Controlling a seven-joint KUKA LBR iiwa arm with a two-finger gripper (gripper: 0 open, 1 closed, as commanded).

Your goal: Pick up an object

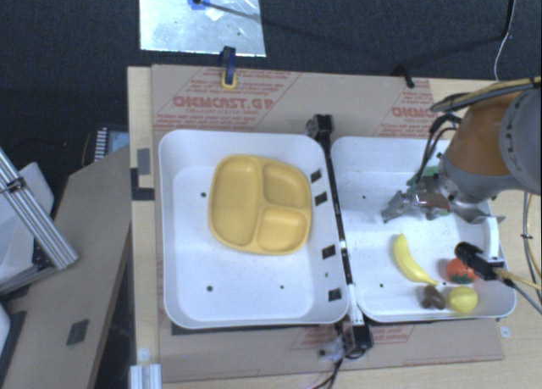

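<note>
In the right bin (373, 294), a yellow banana (410, 259) lies near the front. An orange-red fruit (458, 271), a yellow lemon (463, 299) and a small brown object (433, 297) sit close together in the front right corner. My gripper (401, 207) hangs low over the middle of the right bin, just behind and slightly left of the banana. Nothing shows in its grasp. The grey arm with its orange band (478, 137) reaches in from the right.
The left bin (182, 294) holds a yellow divided plate (258, 205) at its centre. A dark divider (332, 209) runs between the two bins. The bins rest on a cardboard sheet (254, 95), with a shiny panel (201, 4) behind it.
</note>
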